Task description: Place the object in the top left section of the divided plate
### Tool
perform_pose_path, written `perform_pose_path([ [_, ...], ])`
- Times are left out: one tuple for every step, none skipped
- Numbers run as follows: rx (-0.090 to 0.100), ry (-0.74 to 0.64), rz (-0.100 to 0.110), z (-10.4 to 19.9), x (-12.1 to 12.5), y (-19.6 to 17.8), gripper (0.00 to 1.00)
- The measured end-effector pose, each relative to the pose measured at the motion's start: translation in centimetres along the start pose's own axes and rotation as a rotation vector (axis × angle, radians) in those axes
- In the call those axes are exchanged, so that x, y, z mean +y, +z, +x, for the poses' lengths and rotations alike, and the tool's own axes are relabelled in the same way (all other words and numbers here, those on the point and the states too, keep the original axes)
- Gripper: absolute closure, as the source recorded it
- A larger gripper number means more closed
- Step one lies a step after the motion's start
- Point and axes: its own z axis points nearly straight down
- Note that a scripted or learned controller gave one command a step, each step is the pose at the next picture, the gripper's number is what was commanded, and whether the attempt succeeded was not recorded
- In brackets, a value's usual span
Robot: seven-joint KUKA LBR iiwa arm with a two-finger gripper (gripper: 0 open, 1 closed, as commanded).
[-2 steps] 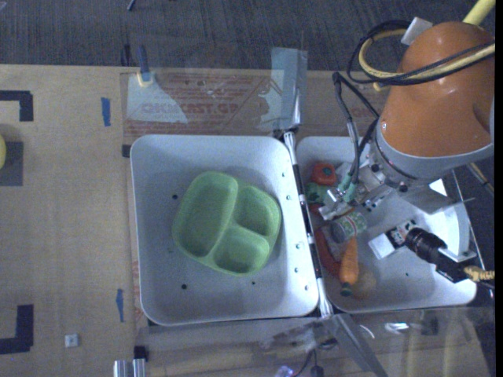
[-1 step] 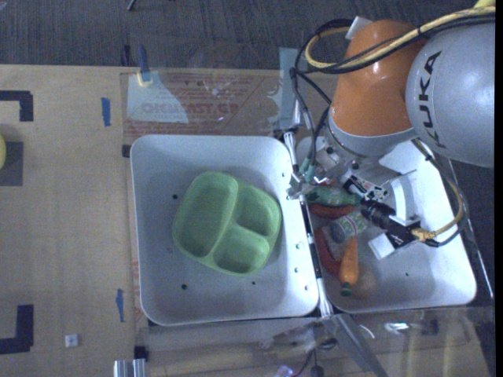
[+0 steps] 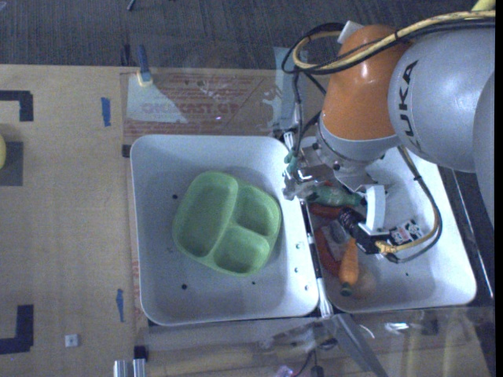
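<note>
A light green divided plate [image 3: 227, 222] with three sections lies tilted in the left white bin [image 3: 153, 289]. My gripper [image 3: 336, 210] hangs low over the left part of the right bin [image 3: 440, 285], below the orange wrist band, just right of the wall between the bins. Several toy foods lie under and around it: an orange carrot-like piece [image 3: 348, 264], a red piece [image 3: 322, 246] and a green piece [image 3: 333, 197]. The wrist hides what lies directly under the gripper. All sections of the plate show bare green.
A black cable [image 3: 428, 230] loops from the wrist over the right bin. The bench around the bins is light wood with blue tape marks [image 3: 105, 110] and a clear sheet [image 3: 204, 100] behind the left bin.
</note>
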Motion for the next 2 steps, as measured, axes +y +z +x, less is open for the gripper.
perform_pose_path([
  [-0.002,-0.321,-0.012,1.9,7.1,10.2,1.00],
  [-0.004,-0.637,-0.007,1.7,6.6,3.5,1.00],
])
